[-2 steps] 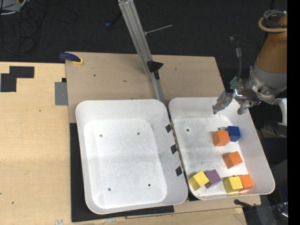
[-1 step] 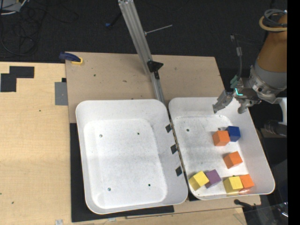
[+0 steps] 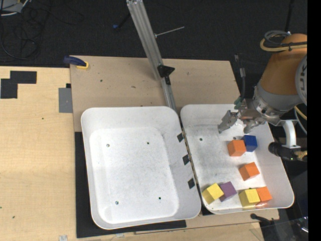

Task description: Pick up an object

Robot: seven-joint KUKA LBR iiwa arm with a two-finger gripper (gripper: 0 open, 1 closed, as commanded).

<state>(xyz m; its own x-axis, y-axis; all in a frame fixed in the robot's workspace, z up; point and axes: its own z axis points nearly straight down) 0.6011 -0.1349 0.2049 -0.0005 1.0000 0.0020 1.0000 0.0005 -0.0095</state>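
While no writing reads, claw [image 3: 234, 120] spread open, gripping nothing, above right bin [image 3: 205, 119]

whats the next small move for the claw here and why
Probably shift the claw toward the near side of the right bin and lower it onto the orange block. That block, touching a blue block, lies closest, and nothing sits between the fingers yet.
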